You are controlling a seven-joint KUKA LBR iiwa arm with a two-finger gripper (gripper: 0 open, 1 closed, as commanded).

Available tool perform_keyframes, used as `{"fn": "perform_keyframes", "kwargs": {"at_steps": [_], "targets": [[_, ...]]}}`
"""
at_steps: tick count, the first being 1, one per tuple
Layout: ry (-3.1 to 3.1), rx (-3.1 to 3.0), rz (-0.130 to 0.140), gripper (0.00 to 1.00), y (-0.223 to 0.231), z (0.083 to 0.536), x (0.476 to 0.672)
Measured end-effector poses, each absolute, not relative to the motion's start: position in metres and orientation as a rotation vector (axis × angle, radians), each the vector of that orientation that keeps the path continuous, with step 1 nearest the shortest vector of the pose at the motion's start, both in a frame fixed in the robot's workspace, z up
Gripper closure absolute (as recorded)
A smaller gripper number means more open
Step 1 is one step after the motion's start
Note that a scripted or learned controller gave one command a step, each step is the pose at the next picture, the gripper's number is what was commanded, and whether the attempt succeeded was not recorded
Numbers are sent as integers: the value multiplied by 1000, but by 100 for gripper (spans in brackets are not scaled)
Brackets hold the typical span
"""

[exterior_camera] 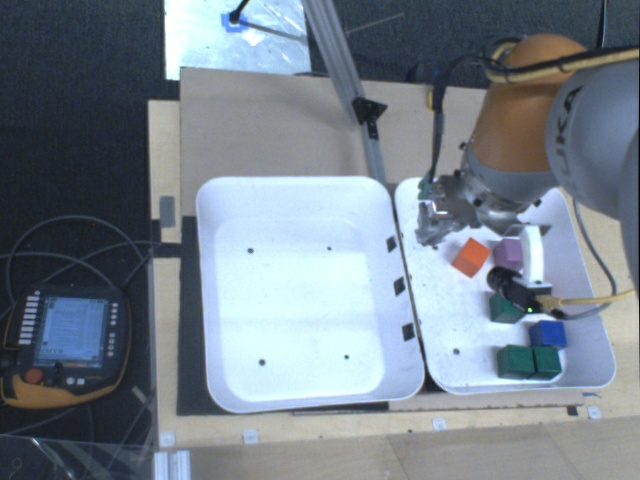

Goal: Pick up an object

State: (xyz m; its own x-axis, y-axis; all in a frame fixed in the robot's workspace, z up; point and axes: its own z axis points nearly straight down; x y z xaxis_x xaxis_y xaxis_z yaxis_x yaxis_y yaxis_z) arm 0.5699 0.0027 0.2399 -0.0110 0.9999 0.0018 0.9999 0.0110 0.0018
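1. My pincer (432, 226) hangs low in the right bin (580, 368) (finger state: cannot tell).
2. Orange block (470, 257) lies just beside my pincer, toward the near rim.
3. Purple block (508, 251) sits beyond it.

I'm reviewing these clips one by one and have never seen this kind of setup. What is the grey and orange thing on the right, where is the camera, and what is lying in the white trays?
This is one camera fixed above a bench, looking down at a slant. The grey and orange thing is a robot arm reaching in from the right; its gripper hangs over the right bin. That bin holds small blocks: an orange block, a lilac block, a blue block and green blocks. The left bin sits beside it. I see nothing held in the gripper.
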Motion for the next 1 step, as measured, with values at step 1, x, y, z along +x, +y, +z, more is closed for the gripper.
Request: {"fn": "perform_keyframes", "kwargs": {"at_steps": [1], "targets": [[2233,2208,8,100,54,249,590]]}}
